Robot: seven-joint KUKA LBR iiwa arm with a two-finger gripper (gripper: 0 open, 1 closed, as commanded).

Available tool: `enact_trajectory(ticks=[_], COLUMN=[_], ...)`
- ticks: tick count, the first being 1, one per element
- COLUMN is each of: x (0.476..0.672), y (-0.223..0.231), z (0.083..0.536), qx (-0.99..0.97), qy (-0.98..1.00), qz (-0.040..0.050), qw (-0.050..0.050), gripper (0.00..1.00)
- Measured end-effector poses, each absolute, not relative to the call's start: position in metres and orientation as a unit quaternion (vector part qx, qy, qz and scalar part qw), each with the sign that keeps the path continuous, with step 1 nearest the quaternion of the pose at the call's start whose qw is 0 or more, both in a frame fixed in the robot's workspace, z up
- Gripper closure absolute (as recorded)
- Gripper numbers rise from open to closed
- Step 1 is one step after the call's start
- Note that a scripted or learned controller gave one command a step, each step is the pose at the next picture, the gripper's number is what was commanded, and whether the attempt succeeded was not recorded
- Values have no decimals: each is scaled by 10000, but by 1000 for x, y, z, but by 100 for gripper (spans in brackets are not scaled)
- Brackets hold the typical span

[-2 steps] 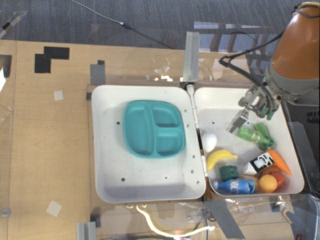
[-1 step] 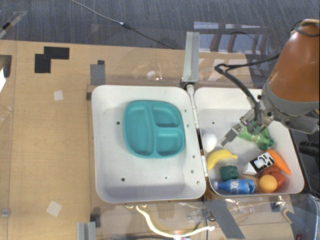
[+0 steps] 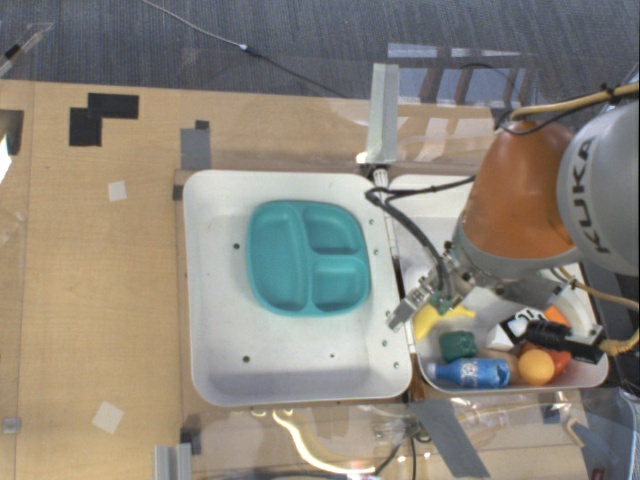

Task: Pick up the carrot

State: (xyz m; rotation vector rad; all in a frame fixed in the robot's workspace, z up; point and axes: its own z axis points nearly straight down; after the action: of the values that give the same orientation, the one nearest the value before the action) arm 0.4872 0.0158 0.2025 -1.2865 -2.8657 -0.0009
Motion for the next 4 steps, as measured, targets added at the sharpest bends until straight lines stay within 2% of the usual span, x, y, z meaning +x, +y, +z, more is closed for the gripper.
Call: enact_trajectory(ticks=[1,2,3,4], x=[537,489,488,510], y=[-59,-39,14,-11], z=[251,288,207,184], qx=[-38,-1565,-3438,-3918], qy=[-10000,-9877,-9390,-9200], qz=[5,-8,-12,-11], qw=[-62,-51,-11,-26], gripper=[0,0,0,0])
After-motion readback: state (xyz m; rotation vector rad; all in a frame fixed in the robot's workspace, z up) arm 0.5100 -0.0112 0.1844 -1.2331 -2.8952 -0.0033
